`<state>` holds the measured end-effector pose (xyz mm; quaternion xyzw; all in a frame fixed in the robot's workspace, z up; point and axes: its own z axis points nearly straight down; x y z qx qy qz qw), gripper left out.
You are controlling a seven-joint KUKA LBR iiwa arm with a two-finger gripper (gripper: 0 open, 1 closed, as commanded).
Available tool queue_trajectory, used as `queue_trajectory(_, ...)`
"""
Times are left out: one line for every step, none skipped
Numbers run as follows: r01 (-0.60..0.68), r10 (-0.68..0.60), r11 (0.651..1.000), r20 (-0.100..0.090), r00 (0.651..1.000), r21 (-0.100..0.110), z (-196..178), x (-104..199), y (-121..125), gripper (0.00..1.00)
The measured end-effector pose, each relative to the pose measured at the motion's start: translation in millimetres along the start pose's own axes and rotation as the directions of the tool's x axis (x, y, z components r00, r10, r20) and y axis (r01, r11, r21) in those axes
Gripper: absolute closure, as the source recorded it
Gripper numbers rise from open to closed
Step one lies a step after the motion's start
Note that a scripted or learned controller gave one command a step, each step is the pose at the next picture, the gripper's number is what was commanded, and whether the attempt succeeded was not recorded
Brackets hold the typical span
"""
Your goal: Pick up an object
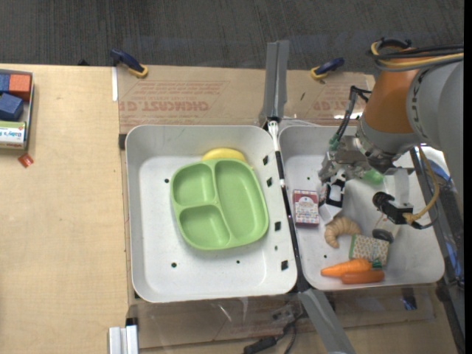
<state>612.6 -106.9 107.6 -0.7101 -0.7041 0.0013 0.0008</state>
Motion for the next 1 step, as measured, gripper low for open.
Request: queue_trajectory(0.010,-0.010,1.000,0.001,1.000,-0.004,-133.0,1.4,22.7,1.00)
